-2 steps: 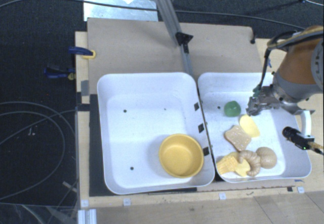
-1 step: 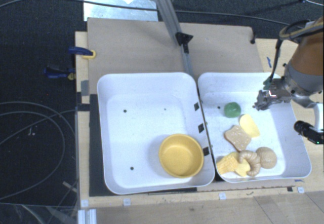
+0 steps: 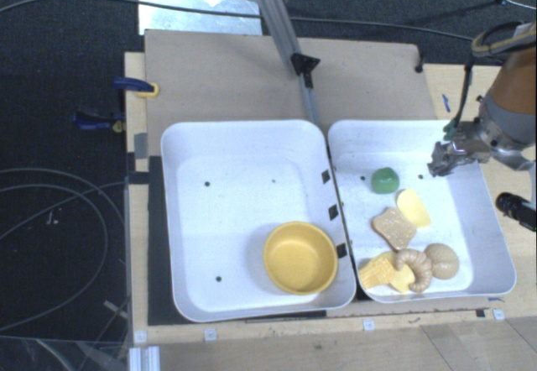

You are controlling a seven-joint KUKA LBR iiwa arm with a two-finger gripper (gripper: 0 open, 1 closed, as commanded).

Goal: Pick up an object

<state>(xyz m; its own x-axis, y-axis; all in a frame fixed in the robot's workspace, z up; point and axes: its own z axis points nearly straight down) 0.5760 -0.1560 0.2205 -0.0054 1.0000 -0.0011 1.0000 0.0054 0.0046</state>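
- Over the right bin, near its upper right side, we see the gripper hanging low, with nothing visibly between its fingers; we cannot tell whether the jaws are spread or pressed together, since the dark fingertips blur into one small mass.
- Behind it, the arm's grey wrist and orange band are cut off by the right edge of the view.
- Nearest the gripper we see a green round piece, sitting left of it and well apart; it is too round to give a long axis.
- Just below and right of that lies a pale yellow oval piece, its long axis running from upper left to lower right.
- Touching its lower left edge we see a tan toast-like slice, lying flat.
- Along the bin's lower part, a curled beige piece, a round tan piece and a yellow wedge lie crowded together; where one ends and the next begins is hard to make out.
- We see a yellow bowl upright in the left bin, at its lower right corner, mouth up.
- A slanted grey pole crosses the top of the view, its upper end cut off.
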